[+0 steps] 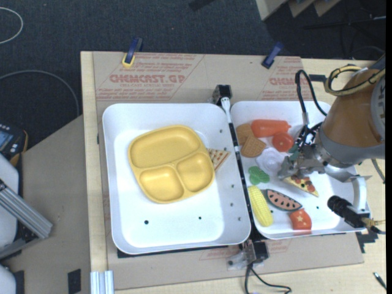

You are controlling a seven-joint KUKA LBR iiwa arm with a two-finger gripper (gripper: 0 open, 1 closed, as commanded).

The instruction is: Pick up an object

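The right bin (318, 112) holds toy food: an orange carrot (269, 126), a red tomato (282, 142), a brown cookie (252, 146), a green piece (258, 176), a corn cob (261, 206), a watermelon slice (283, 199), a red piece (300, 220) and a pizza slice (304, 184). My gripper (293, 164) is low in the middle of this bin, just above the pizza slice and right of a clear plastic piece (270, 162). The wrist hides its tips.
The left bin (184, 225) holds a yellow divided plate (171, 164), with a waffle wedge (218, 158) at the plate's right edge. The grey arm body (352, 127) covers the right bin's right side. A black part (346, 212) sticks out near its front right corner.
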